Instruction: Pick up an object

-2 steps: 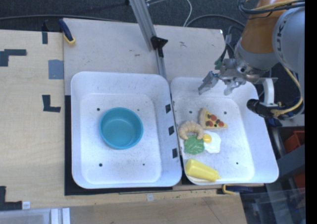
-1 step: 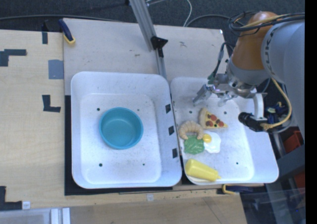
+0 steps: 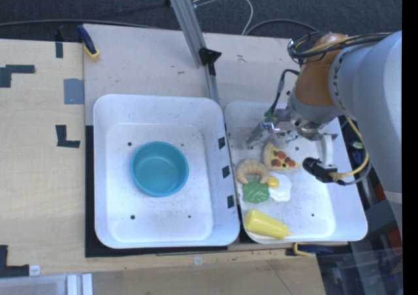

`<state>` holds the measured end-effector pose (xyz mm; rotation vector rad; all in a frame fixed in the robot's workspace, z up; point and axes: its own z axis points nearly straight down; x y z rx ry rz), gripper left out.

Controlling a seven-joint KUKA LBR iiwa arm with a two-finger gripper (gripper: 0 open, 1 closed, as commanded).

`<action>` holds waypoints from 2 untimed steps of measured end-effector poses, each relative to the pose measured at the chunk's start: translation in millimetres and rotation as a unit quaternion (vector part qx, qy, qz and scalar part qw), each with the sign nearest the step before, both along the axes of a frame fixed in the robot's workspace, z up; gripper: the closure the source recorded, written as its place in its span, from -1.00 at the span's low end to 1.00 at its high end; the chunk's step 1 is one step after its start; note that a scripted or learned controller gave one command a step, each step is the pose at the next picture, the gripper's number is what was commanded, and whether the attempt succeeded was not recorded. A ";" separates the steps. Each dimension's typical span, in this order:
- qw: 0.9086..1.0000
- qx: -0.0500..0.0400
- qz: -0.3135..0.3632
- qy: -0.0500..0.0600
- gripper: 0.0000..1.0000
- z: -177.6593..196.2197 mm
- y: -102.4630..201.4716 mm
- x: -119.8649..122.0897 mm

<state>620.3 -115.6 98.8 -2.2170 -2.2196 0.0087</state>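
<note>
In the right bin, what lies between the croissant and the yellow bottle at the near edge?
In the camera view, a green leafy toy piece lies between the tan toy croissant and the yellow plastic bottle, with a white fried-egg toy beside it.

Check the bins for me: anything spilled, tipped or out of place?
Nothing stands out. The blue bowl sits upright in the left bin. The pizza slice, croissant, lettuce, egg and yellow bottle all lie inside the right bin.

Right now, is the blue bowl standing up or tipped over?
Standing up. The blue bowl sits in the left bin with its round opening facing up.
</note>
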 end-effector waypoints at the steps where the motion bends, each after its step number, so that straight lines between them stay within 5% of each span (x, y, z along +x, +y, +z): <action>1: 1.000 0.000 0.001 -0.002 1.00 13.7 1.0 1.2; 2: 1.000 0.000 0.000 -0.005 1.00 59.7 4.8 9.2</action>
